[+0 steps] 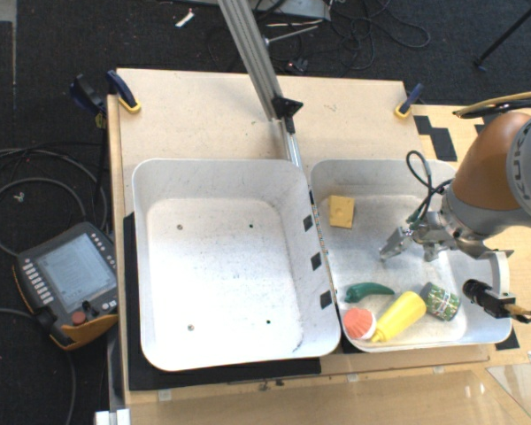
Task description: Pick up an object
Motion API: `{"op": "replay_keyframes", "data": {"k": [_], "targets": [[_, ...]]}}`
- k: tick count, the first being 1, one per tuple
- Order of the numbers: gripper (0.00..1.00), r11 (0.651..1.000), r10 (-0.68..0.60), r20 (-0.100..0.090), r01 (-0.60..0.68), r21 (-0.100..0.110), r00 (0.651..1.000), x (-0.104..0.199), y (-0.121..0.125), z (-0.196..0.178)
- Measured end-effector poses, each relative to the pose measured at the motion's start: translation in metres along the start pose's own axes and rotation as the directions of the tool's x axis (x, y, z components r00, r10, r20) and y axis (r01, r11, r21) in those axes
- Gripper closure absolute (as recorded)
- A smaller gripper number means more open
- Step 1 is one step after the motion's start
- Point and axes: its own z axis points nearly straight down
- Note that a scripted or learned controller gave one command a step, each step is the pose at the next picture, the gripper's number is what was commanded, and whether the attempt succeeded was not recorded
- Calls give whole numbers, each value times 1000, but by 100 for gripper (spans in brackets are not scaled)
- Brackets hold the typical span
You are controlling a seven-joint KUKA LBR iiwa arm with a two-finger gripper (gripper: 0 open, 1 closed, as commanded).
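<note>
Left bin (159, 184): sits on the desk (212, 113) beside the right bin; the task's things are not in it.
Right bin (372, 180): holds a yellow sponge piece (342, 212) near its far left side and, along the near wall, a green pepper-like toy (368, 290), a red-and-white round toy (359, 323), a yellow bottle (400, 314) and a small green patterned can (442, 301).
Step in hand: judged as the approach, with nothing picked up yet.
Gripper (405, 241): its fingers stand spread apart with nothing between them, low over bare bin floor, between the sponge piece and the near cluster.
Next move: likely needs the gripper centred over one thing, lowered, then closed; the yellow bottle and can lie nearest.
Arm: reaches in from the right, orange band (488, 162) above the wrist, wrist angled down and leftward into the right bin.
</note>
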Motion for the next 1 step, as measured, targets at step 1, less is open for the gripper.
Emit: {"op": "replay_keyframes", "data": {"k": [1], "targets": [[100,1000,0,0,0,-3,1000,0,1,-11]]}}
